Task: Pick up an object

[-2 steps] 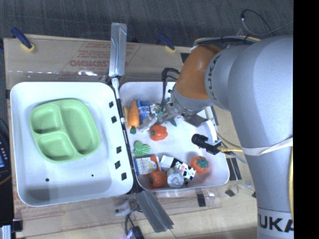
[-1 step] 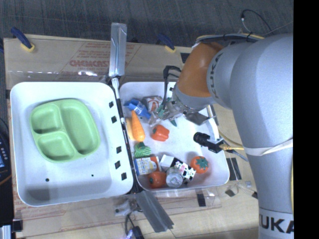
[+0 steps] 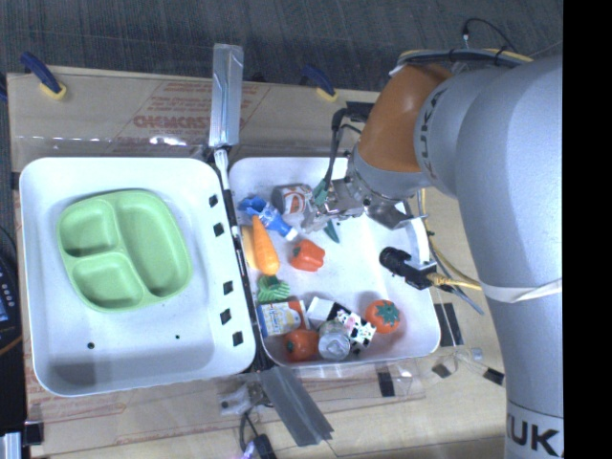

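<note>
**Gripper low over the right bin's far half**

Cannot tell how the two-finger gripper (image 3: pixel 325 208) stands: tips blurred among toys. Nearest candidate: small red plastic pepper (image 3: pixel 307 254), just below, mid-bin in the shallow white right bin (image 3: pixel 421 299). Better to descend straight, centred. Stubby; long axis unclear. Beside it, orange plastic carrot (image 3: pixel 264 245), lengthwise along the left wall.

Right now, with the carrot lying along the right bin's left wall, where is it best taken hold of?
Probably at mid-length, from straight above. The carrot lies flat, long axis running near to far, so closing across its narrow width suits it. The bin wall crowds its left side and the blue item touches its far end; the side towards the red pepper looks freer.
</note>
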`<state>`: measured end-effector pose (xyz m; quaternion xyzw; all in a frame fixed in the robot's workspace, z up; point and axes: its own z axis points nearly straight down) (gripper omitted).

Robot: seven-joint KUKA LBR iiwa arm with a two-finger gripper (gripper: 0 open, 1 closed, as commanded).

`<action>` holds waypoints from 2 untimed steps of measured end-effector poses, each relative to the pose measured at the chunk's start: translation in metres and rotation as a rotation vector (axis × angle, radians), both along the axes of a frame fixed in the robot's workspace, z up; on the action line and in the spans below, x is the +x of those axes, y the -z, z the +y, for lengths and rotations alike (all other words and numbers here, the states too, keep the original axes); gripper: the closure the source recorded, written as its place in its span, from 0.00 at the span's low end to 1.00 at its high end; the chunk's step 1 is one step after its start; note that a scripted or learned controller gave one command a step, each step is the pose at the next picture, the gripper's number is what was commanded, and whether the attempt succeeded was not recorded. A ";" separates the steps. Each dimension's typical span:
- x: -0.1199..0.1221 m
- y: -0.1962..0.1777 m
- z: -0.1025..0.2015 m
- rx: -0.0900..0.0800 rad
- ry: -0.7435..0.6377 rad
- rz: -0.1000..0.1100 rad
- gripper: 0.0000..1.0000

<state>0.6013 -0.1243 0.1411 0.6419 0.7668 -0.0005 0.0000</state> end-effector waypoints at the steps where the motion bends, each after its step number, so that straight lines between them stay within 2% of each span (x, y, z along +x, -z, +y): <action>1: 0.028 -0.097 0.046 0.001 -0.012 -0.002 1.00; 2: -0.053 -0.084 -0.018 0.001 -0.264 0.003 1.00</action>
